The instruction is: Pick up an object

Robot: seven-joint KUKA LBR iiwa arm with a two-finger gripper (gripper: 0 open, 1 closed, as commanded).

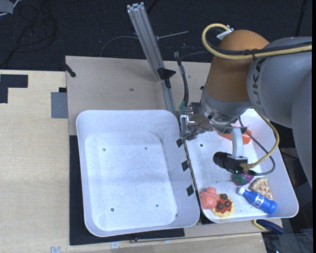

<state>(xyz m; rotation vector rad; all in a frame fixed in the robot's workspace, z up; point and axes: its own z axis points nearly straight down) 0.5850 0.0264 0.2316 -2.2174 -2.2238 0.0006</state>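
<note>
A grey robot arm (237, 73) with an orange band reaches in from the right over a wooden bench (110, 83), its gripper (189, 124) poised low above the far left corner of the right bin (206, 165), close to the rim it shares with the left bin (131, 167). From this angle the wrist hides the gripper's tip, and it cannot be told whether the jaws are apart or together.

The objects on offer all lie in the right bin, none of them at the gripper. Along the near edge a pink toy (208, 196) sits just beside a small tart (223, 205) topped with dark berries, the two touching or nearly so. To their right a blue bottle (258, 200) with a white cap lies on its side, and just beyond it, against the right wall, rests a pizza slice (262, 186). A purple toy (244, 178) lies to the left of the slice, toward the middle of the bin. Farther back, an orange toy (243, 137) shows partly from under the wrist.

A metal rail (150, 41) rises at a slant from the bench beyond the bins, at the gap between them.
</note>
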